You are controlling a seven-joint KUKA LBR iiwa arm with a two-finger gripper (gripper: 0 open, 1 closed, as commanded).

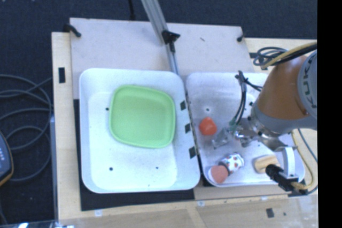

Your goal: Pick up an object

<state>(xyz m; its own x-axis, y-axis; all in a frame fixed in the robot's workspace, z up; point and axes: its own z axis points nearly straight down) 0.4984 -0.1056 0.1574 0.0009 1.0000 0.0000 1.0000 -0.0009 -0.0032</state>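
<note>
A plate (142,116) lies in the left bin (93,131); a ball (208,126) lies in the right bin (214,91).

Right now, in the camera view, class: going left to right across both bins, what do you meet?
Green plate → orange ball → pink round piece → red-and-white patterned object → tan block

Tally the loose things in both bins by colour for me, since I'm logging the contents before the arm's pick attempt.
Green: 1, the square plate in the left bin.
Orange-red: 1, the small ball in the right bin.
Pink-red: 1, the round piece.
White with red and dark markings: 1, the small object.
Tan: 1, the handle-like piece.
Total: 5.
</note>
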